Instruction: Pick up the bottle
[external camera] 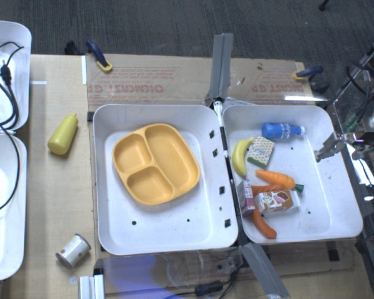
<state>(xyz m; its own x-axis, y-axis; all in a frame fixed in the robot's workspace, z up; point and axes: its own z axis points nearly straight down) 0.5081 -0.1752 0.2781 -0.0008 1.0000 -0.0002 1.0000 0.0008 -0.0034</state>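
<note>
Lying on its side near the far wall of the right bin (336, 226), the blue bottle (282, 130) points its pale cap toward the right. Just below and left of it sits a small greenish box (261, 152), tilted, with a yellow banana (239, 156) curving against the box's left edge. Nearer the camera an orange carrot (275, 179) lies across the bin, its green tip to the right. Below that a small carton with a printed face (275, 200) rests on its side, a slim reddish packet (245, 197) touching its left end, and an orange sausage-shaped piece (262, 225) slants out from under them toward the bin's near wall.

The hand (330, 147) hangs at the right rim of this bin, well apart from the bottle, its thin grey fingers pointing down and left; whether they are spread or closed cannot be told, and nothing shows between them.

The left bin (112, 229) carries a yellow divided plate (156, 163) with three compartments. On the desk (56, 198) to the left of that bin lie a yellow squeeze bottle (63, 135) and, nearer the camera, a small tin can (73, 250) on its side. Two clamps, one blue and yellow (98, 56) and one at the far right (308, 73), sit on the cardboard sheet (162, 83) behind the bins.
</note>
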